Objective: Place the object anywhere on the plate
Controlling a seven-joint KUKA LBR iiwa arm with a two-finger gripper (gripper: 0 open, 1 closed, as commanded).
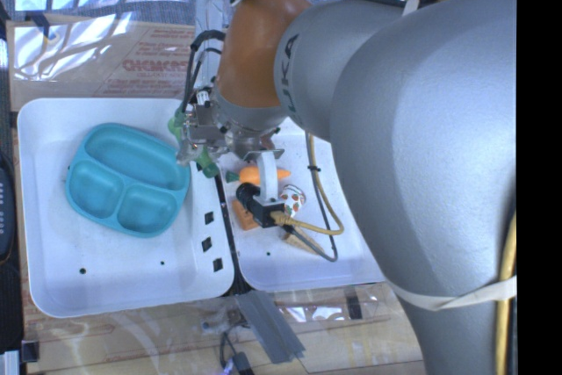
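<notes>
My gripper hangs over the right edge of the left bin, just beside the right rim of the blue divided plate. I cannot tell how open it is, or whether it grips the small green object right under it. Orange toy pieces lie near the left edge of the right bin.

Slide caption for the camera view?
Gripper at the right edge of the blue plate; an orange item lies in the right bin.
</notes>
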